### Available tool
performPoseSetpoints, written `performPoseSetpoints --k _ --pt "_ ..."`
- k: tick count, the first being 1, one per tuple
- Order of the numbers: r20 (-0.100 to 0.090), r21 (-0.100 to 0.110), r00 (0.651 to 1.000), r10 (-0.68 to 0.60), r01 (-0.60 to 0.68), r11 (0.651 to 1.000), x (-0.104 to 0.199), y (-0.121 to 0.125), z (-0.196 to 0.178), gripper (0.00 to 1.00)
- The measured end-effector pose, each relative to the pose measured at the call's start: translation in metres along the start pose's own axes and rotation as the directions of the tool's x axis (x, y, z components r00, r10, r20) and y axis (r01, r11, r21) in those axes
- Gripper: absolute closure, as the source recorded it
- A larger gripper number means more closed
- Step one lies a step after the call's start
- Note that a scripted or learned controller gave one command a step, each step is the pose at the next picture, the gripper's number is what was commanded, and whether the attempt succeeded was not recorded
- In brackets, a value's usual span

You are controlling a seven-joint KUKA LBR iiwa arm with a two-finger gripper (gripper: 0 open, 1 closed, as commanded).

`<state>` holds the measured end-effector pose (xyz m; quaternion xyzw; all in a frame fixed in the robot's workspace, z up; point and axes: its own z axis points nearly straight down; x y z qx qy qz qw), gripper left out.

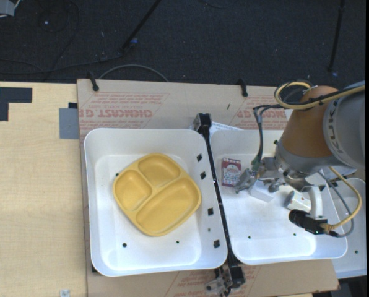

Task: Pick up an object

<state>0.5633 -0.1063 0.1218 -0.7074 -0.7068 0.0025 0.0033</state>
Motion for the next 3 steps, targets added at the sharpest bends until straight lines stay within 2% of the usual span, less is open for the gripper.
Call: performPoseSetpoints --k 1,2,3 --pt "0.006 -0.02 1.0 0.003 -0.003 1.0 -0.003 0.005 0.013 0.0" --pt "0.008 -0.026 1.0 0.006 -0.006 1.0 -0.004 0.007 0.002 1.0" --pt "0.002 -0.011 1.0 0.002 -0.002 1.0 -0.011 0.007 -0.06 1.0"
